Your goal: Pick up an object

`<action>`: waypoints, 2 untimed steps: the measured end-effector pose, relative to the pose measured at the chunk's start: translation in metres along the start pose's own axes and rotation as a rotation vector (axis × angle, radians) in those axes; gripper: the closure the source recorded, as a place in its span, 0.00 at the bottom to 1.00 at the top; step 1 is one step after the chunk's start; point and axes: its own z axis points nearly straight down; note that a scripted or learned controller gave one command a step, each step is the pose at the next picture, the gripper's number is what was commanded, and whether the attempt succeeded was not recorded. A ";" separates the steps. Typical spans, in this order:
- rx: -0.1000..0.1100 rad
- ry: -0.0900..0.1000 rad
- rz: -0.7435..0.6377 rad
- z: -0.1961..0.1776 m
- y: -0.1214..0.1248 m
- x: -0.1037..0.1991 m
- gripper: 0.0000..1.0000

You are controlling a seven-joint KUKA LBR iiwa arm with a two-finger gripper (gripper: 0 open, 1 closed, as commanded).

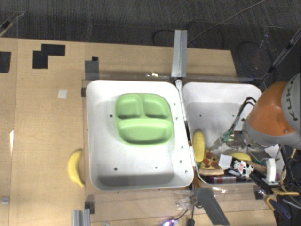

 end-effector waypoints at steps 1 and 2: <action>0.002 -0.001 -0.093 0.001 0.047 0.025 0.00; 0.014 0.003 -0.126 -0.012 -0.006 0.004 0.00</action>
